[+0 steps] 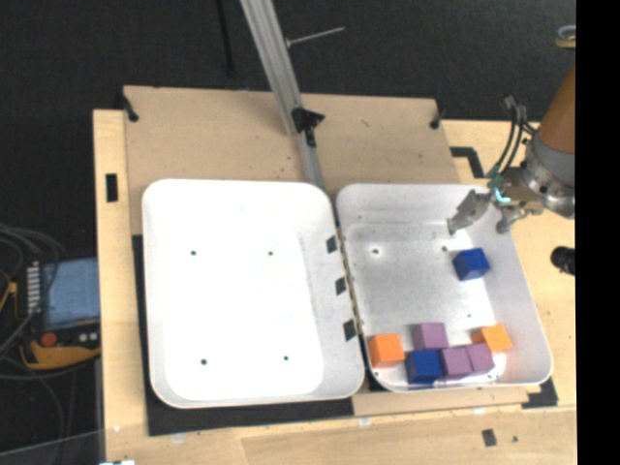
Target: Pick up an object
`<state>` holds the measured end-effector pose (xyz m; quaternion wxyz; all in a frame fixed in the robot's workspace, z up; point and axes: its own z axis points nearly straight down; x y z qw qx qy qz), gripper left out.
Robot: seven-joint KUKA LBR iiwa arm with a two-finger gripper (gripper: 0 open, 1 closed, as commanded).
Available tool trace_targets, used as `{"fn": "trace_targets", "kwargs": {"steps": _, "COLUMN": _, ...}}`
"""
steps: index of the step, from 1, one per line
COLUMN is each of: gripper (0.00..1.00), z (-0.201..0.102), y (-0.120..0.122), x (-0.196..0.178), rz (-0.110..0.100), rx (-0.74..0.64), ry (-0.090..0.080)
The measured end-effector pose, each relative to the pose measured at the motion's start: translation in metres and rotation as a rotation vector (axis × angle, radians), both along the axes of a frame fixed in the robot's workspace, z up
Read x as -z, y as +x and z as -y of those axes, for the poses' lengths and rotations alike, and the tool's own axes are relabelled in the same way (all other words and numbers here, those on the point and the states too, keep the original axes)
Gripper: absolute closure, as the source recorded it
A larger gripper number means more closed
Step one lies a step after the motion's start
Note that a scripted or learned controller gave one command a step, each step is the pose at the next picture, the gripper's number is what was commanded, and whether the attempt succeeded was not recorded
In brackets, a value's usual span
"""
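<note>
Hovering open and empty-fingered above the right shallow white bin [387, 211], just up from the lone blue foam cube [471, 263]: the two-finger gripper [481, 213]. Well below that cube, along the near wall, 6 more cubes.

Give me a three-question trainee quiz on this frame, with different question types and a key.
1. True or false: all the blocks lie in the right bin.
2. How many purple blocks are there? A) one B) three C) five
3. Fill in: the block nearest the gripper is the lone ____ block.

Key: 1 true; 2 B; 3 blue.
</note>
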<state>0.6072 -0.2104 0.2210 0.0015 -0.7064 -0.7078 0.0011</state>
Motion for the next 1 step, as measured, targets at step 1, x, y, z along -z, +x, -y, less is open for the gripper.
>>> {"fn": "trace_targets", "kwargs": {"steps": 1, "gripper": 0.0, "z": 0.0004, "y": 0.0008, "x": -0.0032, "rz": 0.004, "rx": -0.002, "ry": -0.003}}
